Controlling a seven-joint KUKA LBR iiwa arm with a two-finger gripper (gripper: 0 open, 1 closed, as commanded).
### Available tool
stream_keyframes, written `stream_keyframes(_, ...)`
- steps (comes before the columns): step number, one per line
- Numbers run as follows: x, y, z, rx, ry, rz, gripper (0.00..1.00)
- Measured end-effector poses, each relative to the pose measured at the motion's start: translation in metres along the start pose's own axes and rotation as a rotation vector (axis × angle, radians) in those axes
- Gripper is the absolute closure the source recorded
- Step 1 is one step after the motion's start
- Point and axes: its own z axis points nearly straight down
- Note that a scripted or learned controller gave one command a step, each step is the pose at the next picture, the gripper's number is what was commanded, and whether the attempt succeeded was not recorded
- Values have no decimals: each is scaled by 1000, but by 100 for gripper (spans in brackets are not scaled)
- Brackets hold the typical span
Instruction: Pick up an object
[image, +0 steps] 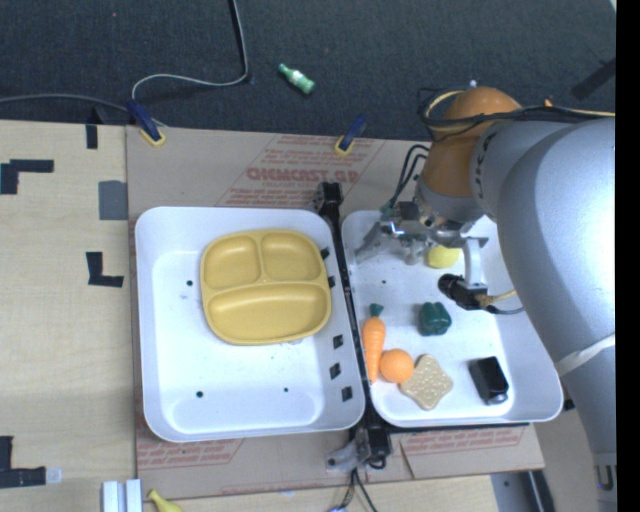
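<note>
The right bin (520, 340) holds a carrot (372, 345), an orange ball (396, 365), a tan slice of bread (428, 382), a dark green pepper (433, 318), a small black block (489, 378) and a yellow item (442, 255) partly hidden under the wrist. My gripper (405, 236) hangs low over the far end of this bin, just left of the yellow item and well above the carrot. I see nothing held in it. The arm's grey body covers the bin's right side.
The left bin (165, 330) carries a yellow divided plate (267, 283). A black clamp (330, 200) sits where the bins meet at the far edge. Cables and a small green item (297, 78) lie on the dark surface beyond the cardboard.
</note>
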Motion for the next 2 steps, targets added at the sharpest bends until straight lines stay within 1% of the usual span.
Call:
stream_keyframes(1, -1, -30, -1, 0, -1, 0, 0)
stream_keyframes(2, -3, 0, 0, -1, 0, -1, 0)
